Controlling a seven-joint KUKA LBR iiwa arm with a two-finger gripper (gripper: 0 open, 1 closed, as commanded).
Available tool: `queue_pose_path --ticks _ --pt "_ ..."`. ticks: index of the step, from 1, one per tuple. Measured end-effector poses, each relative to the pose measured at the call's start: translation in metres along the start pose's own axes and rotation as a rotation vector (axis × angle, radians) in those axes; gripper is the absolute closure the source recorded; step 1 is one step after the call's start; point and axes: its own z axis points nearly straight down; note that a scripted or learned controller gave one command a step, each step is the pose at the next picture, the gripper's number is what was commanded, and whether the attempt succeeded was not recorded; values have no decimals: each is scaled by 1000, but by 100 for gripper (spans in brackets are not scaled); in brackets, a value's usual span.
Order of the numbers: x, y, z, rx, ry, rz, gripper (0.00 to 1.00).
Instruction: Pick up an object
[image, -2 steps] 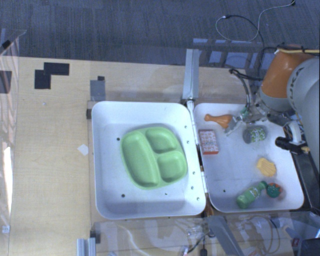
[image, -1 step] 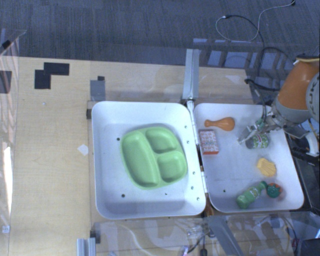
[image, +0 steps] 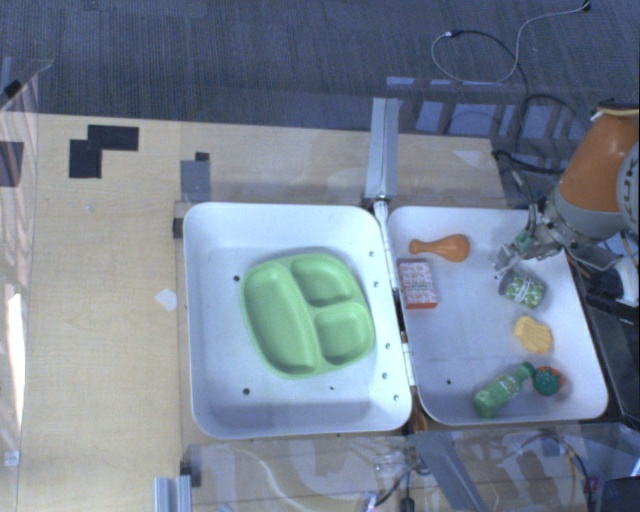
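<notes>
Objects for picking are all sitting in the right bin (image: 590, 400), the one nearer the arm: an orange drumstick-shaped toy (image: 441, 247) is lying near the back, a small pink-and-white packet (image: 417, 283) is lying close to the left wall right by the divider, a little green-patterned can (image: 523, 289) is lying on its side toward the right, a yellow chunk (image: 533, 334) is sitting just in front of that can, and a green bottle (image: 502, 391) is lying tilted near the front with a small green-and-red round thing (image: 547, 380) touching or almost touching its upper end. The left bin (image: 210, 400) is holding a light green divided tray (image: 305, 313) with three compartments, sitting roughly in the middle and turned a bit. The arm (image: 598, 180) is reaching in from the right, orange band showing, and the gripper (image: 520, 252) is hanging over the back right part of the right bin, just above and behind the can. Honestly I can't tell how its tips are standing, it's too small and cluttered there, and nothing is visibly caught in it. Both bins are sitting side by side on the pale wooden surface (image: 100, 300), with some black tape marks (image: 100, 148) at its far left corner.
</notes>
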Motion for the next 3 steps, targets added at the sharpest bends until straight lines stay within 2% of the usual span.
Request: queue_pose_path --ticks 1,2,3 --pt "0 0 0 0 0 0 0" --pt "17 -51 12 6 3 -74 0" --pt "16 -47 -1 -3 -2 -73 100"
